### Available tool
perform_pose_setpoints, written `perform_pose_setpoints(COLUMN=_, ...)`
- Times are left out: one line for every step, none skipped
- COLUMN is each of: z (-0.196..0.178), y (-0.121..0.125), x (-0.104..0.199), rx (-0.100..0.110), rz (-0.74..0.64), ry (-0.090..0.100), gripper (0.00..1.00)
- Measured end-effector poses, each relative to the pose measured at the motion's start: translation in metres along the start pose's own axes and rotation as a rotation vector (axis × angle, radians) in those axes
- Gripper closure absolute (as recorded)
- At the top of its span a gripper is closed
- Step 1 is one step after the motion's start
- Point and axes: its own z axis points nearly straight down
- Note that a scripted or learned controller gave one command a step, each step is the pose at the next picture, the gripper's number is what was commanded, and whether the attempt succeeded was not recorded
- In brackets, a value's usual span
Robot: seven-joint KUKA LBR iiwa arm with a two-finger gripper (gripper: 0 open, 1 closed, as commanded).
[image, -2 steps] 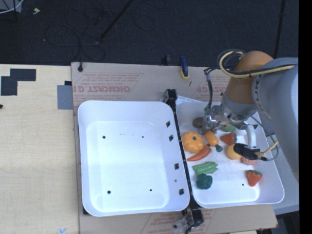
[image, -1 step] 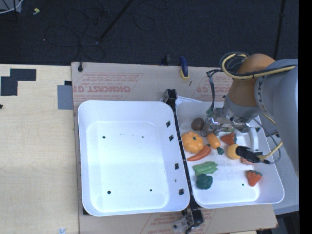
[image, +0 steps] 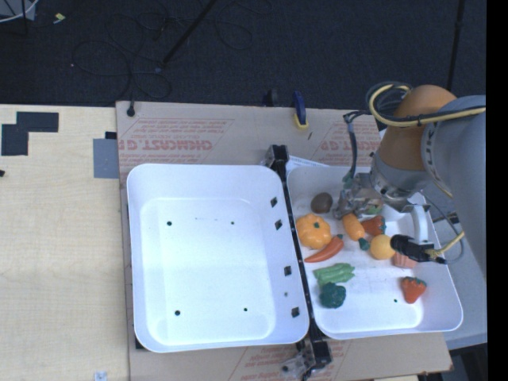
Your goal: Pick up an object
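The right bin [image: 440, 317] holds several toy foods. An orange pepper [image: 313, 231] lies by a red chili [image: 325, 250], with a green pepper [image: 334, 273] and a broccoli floret [image: 332, 295] below them. A brown potato [image: 321, 203] sits near the back, a strawberry [image: 413, 289] at the front right. My gripper [image: 355, 209] is low over the bin's back middle, right by an orange carrot [image: 353, 227]. A yellow lemon [image: 382, 247] lies just to its right. I cannot make out its fingers among the cables.
The left bin [image: 151, 213] stands beside the right one, parted by black clips [image: 278, 155] along the shared rim. The grey arm with its orange band [image: 421, 129] and cables hangs over the right bin's back right. Cardboard [image: 198, 137] lies under both bins.
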Motion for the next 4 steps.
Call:
perform_pose_setpoints(z=0.000, y=0.007, x=-0.034, rx=-0.001, rz=-0.001, ry=0.000, gripper=1.00)
perform_pose_setpoints(z=-0.083, y=0.006, x=-0.035, rx=-0.005, rz=0.000, ry=-0.001, gripper=1.00)
perform_pose_setpoints(z=-0.094, y=-0.004, x=0.036, rx=0.001, rz=-0.006, ry=0.003, gripper=1.00)
perform_pose_setpoints(z=-0.100, y=-0.060, x=0.090, rx=0.006, rz=-0.004, ry=0.003, gripper=1.00)
